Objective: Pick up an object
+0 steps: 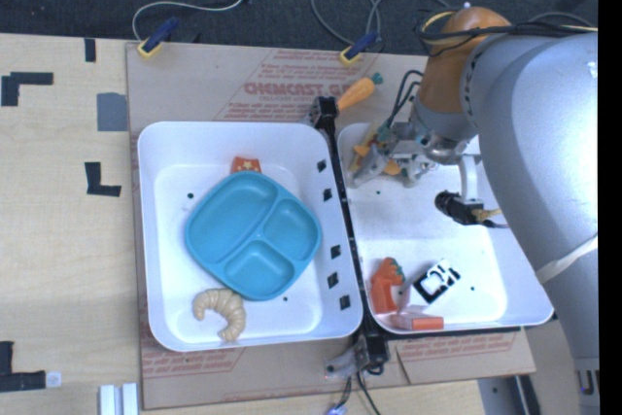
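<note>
Arm: grey arm is reaching in from the right and hanging over the far part of the right bin.
Gripper: gripper is sitting low in the far left corner of the right bin, close to the wall shared with the left bin; whether it is open or closed, I cannot tell.
Yellow piece: small yellow piece is showing right at the gripper; whether it is being held is not clear.
Orange stick: carrot-like orange thing is lying tilted at the far edge of the right bin, just beyond the gripper.
Near corner, right bin: orange-red toy is resting against the left wall, a black-and-white block is lying just beside it, and a salmon tube is lying along the near wall.
Left bin: blue divided plate is taking up the middle, a croissant is lying at its near edge, and a small red-orange item is peeking out behind its far edge.
Base: both bins are sitting on a cardboard sheet on the pale worktop.
</note>
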